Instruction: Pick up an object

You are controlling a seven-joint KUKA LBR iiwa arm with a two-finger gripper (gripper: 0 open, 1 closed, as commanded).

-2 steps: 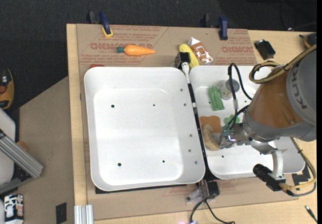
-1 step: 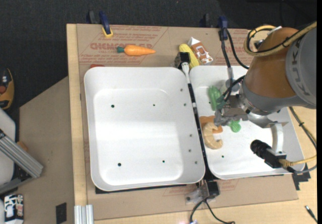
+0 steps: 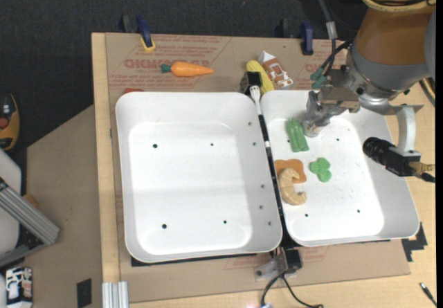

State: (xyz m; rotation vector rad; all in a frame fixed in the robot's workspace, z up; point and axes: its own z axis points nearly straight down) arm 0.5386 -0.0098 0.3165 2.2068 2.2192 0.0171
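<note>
In the right bin (image 3: 360,220) lie a long green piece (image 3: 297,136), a small green clump (image 3: 320,169) and a tan and orange curved piece (image 3: 291,180). My gripper (image 3: 313,124) hangs low over the bin's upper left part, just right of the long green piece's top end. Whether it touches that piece I cannot make out.
The left bin (image 3: 138,182) sits beside the right one. An orange carrot (image 3: 187,70), a yellow item (image 3: 257,71) and a small packet (image 3: 275,73) lie on the board behind the bins. A black object (image 3: 387,154) juts over the right bin's right side.
</note>
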